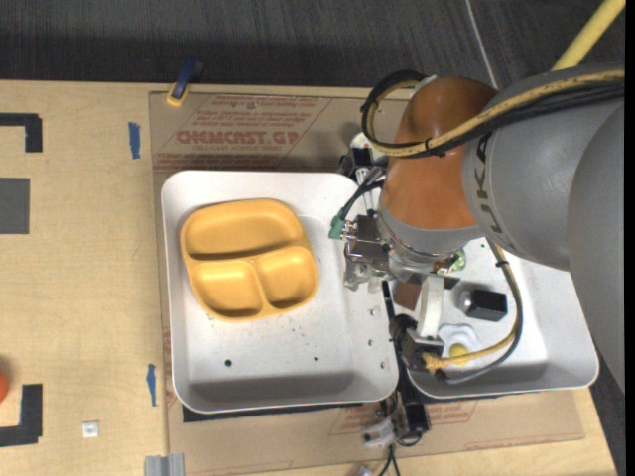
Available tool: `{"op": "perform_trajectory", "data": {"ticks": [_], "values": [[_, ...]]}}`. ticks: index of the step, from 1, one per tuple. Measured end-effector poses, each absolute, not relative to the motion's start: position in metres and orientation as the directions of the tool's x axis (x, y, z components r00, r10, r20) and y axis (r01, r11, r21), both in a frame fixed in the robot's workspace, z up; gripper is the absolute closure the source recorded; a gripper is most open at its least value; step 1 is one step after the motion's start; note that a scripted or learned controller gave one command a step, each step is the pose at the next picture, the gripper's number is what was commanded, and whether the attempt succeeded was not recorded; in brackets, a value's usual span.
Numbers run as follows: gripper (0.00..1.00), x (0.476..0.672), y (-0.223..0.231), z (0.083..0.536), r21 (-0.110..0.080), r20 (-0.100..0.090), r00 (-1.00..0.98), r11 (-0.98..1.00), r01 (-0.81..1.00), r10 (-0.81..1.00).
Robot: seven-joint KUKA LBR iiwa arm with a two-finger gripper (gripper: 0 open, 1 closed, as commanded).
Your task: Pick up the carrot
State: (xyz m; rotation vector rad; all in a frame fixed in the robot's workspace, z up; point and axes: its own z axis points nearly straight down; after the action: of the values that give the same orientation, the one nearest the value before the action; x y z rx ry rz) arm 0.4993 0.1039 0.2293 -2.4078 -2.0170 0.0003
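- In the camera view, a shallow white plastic bin [298,350] lies on a brown printed cardboard sheet [248,132], which covers the right part of the pale wooden table [79,266]. The sheet probably gives the bins a fixed, marked footing.
- A yellow plastic plate [248,256] with three compartments lies flat in this bin, toward the bin's far-left corner. It sits apart from the rim on every side, so it looks like a bystander rather than a target.
- A second white bin [556,360] sits against the first on the side nearer the table's right edge. Their rims meet along one line, so one reach can serve both.
- The grey arm [556,186] with its orange band comes in over this second bin and turns its wrist straight down, the posture for a top-down grasp.
- The gripper [369,256] hangs under the wrist, close to the line where the two bins meet. The wrist covers it from above, so I cannot tell whether it is open or closed, or whether it holds anything.
- I cannot place the carrot. Judging from the arm's pose, it most likely lies beneath the wrist, in the covered part of the second bin.
- A small orange-red thing [3,387] sits at the table's left edge, well apart from both bins and cut off by the frame. Too little of it is visible to name.
- Short blue tape strips [134,139] sit beside the cardboard's left side, likely marks for keeping it in place.
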Motion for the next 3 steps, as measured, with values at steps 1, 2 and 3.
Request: {"op": "perform_trajectory", "data": {"ticks": [1,2,3], "values": [[0.00,0.499,0.104,0.229,-0.001,0.000,0.176,-0.176,0.984,0.984],[0.00,0.584,0.127,0.138,-0.001,0.000,0.124,-0.124,0.992,0.992],[0.00,0.536,0.140,0.091,0.023,0.013,0.275,-0.275,0.961,0.961]]}}
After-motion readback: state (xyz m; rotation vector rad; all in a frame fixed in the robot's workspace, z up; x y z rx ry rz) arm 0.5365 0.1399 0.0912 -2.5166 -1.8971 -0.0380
